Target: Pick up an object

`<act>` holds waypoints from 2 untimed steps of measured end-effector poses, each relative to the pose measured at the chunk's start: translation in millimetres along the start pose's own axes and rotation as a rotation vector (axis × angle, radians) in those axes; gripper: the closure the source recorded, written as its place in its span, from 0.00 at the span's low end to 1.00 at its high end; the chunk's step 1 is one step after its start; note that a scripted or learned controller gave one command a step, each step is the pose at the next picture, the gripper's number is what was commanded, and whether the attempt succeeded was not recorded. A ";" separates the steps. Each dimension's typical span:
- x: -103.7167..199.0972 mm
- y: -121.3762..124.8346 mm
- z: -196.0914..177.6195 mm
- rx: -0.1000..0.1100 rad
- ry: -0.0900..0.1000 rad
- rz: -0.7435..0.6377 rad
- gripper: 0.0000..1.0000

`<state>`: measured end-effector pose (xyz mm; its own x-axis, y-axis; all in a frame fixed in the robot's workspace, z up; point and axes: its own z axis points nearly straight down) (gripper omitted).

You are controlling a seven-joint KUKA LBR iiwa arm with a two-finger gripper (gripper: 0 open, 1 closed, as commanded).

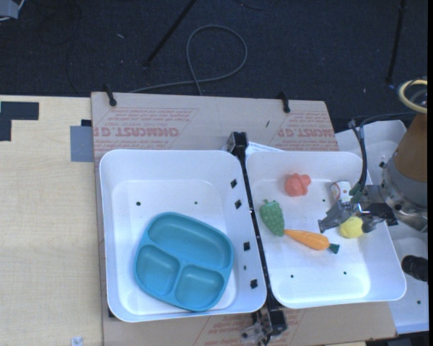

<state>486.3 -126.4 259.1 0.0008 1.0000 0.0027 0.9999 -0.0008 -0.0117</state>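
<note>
claw [348,218] sits at the yellow toy [352,227]; cannot tell its opening or hold. center before lifting, clear of carrot [308,239].

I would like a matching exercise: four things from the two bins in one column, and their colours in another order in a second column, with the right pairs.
Things:
1. divided plate in the left bin
2. toy carrot
3. bumpy toy fruit beside the divider
4. small toy at the gripper

Colours:
A. yellow
B. green
C. blue
D. orange

Pairs: 1-C, 2-D, 3-B, 4-A
</note>
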 end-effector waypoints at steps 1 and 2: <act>-0.2 1.4 -3.7 -0.008 -0.001 -0.001 0.00; 3.6 -4.0 59.1 -0.001 0.000 -0.001 0.00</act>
<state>481.6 -122.6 200.0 -0.0001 1.0000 0.0031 0.9999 0.0001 -0.0105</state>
